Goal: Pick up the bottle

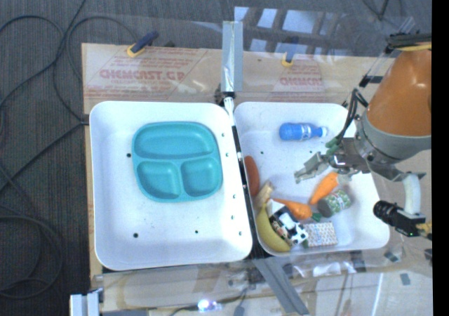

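Observation:
The bottle [302, 131] is blue with a white cap and lies on its side near the far edge of the right bin [365, 237], cap pointing right. My gripper [310, 166] hovers in that bin just in front of the bottle, a short gap away and not touching it. Its grey fingers [302, 172] point left and look open, with nothing between them. The grey arm with its orange band [403, 93] comes in from the right.
In front of the gripper the right bin holds two orange carrots [324, 187], a green can [337, 201], a banana [269, 227], a black-and-white toy [289, 227], a patterned box [323, 235] and a red sausage [251, 173]. The left bin [112, 230] holds a teal divided plate [177, 160].

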Tool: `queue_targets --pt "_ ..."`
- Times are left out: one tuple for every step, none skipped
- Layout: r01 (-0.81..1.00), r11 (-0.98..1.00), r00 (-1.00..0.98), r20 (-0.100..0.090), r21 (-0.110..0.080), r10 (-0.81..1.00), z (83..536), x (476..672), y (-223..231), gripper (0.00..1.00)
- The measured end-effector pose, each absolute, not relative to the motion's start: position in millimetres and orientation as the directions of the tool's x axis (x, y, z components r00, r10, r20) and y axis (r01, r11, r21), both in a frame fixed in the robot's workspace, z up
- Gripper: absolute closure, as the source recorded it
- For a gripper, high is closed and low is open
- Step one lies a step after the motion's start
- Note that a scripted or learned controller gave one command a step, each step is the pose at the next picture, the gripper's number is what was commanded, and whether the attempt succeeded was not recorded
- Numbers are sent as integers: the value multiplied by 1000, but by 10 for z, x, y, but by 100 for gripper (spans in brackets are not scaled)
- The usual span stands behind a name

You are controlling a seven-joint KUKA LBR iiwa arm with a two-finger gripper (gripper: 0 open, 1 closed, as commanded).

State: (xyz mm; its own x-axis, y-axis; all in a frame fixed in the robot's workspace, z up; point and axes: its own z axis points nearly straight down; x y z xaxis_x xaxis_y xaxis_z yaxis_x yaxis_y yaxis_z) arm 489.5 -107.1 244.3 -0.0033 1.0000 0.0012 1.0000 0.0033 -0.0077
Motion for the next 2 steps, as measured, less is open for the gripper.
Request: queue_targets --pt "983 181 -181 4 -9 984 1508 4833 -951 0" --pt "982 187 -187 4 -7 982 1053 5625 -1457 0"
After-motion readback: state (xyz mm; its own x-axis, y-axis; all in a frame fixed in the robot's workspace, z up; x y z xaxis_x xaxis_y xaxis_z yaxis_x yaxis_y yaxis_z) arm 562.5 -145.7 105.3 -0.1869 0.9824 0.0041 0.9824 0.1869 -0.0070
